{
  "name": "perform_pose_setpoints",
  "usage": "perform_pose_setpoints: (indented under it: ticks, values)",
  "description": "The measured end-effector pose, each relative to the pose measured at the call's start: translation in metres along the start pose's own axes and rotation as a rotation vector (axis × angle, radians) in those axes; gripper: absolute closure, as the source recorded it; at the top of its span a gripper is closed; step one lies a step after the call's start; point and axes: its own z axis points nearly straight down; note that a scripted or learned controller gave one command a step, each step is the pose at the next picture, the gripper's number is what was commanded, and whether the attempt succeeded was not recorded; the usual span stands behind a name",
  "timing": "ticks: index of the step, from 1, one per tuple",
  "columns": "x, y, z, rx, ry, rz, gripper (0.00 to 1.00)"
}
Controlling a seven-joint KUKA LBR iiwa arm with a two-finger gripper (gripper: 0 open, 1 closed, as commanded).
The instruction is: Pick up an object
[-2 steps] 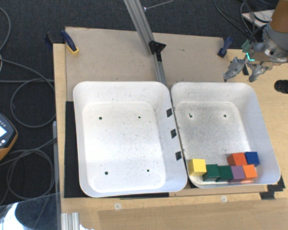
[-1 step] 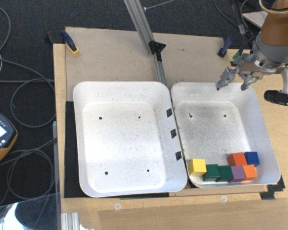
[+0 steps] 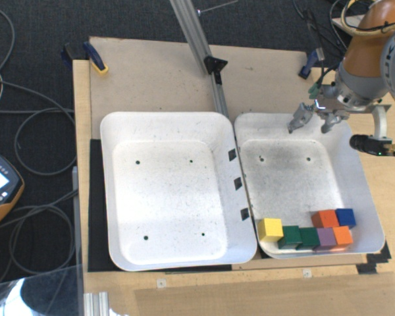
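Note:
Several small blocks lie bunched along the near edge of the right bin (image 3: 355,170): a yellow block (image 3: 272,228), two green blocks (image 3: 300,236), a purple block (image 3: 326,237), an orange block (image 3: 342,235), a red-orange block (image 3: 326,218) and a blue block (image 3: 345,216). My gripper (image 3: 314,121) hangs over the far edge of that bin, well away from the blocks. Its two fingers are spread apart with nothing between them.
The left bin (image 3: 118,176) lies beside the right one. A slanted metal pole (image 3: 196,35) rises from the bench between the bins' far ends. Blue clamps (image 3: 96,56) grip the bench's far corners. Cables cover the floor at left.

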Motion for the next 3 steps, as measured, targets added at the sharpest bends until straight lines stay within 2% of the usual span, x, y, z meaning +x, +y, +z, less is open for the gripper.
perform_pose_setpoints:
  ticks: [1, 2, 3]
  values:
    - [0.004, -0.003, 0.063, 0.002, 0.001, 0.0, 0.0]
    - [0.004, 0.0, 0.047, -0.008, -0.001, -0.001, 1.0]
    - [0.001, 0.004, -0.019, -0.015, -0.003, 0.0, 1.0]
